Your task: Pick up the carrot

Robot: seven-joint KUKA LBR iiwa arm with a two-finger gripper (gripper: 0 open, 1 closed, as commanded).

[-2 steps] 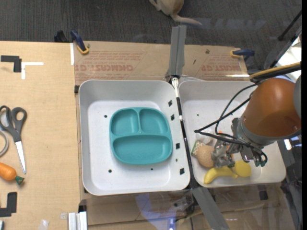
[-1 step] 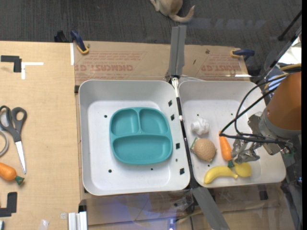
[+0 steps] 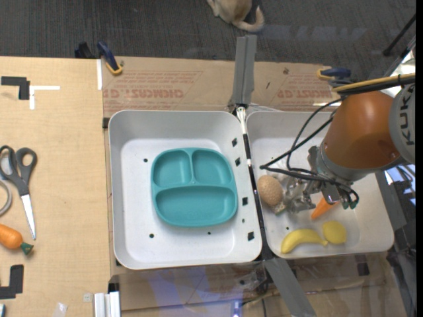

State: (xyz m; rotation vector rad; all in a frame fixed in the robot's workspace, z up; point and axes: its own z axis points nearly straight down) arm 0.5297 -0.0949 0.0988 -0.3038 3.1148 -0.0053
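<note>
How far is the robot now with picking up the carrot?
Done: the gripper is down in the right bin, beside the carrot. In hand: a grasp cannot be confirmed. Left: lifting the carrot, which lies low in the bin near the lemon.

We see the arm bent low over the right bin, its gripper down among the food pieces.

Taking the right bin [image 3: 277,127] as our landmark: the gripper [image 3: 305,197] sits near its middle, with the carrot [image 3: 322,207] touching or just beside it on the right; we cannot tell whether the carrot is gripped. A brown egg-shaped piece [image 3: 269,190] lies just left of the gripper, and a banana [image 3: 303,240] and a lemon [image 3: 334,232] lie near the bin's front wall. The left bin [image 3: 125,177] beside it holds a teal divided plate [image 3: 194,186]. Far left of the bins, on the bench, lie scissors [image 3: 20,180] and a second carrot [image 3: 12,238].
</note>
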